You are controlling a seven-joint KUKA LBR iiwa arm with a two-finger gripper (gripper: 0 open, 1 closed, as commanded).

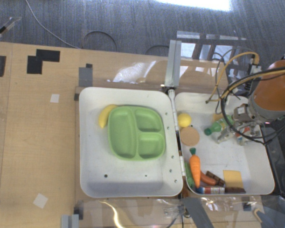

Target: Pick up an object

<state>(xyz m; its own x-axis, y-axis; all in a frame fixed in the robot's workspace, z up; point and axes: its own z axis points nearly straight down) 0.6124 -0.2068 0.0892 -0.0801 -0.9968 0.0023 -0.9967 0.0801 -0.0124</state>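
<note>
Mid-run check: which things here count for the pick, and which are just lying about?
For the job: tool; right bin items: lemon, tan disc, carrot, yellow block.

Lying about: green divided plate and banana in the left bin, away from the tool.

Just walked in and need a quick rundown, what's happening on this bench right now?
A grey robot arm with an orange band reaches in over the right bin, its claw low near the bin's far side, close to a small green item. Nothing is visibly held. That bin also holds a lemon, a tan disc, a carrot and a yellow block. The left bin has a green divided plate with a banana beside it.
</note>
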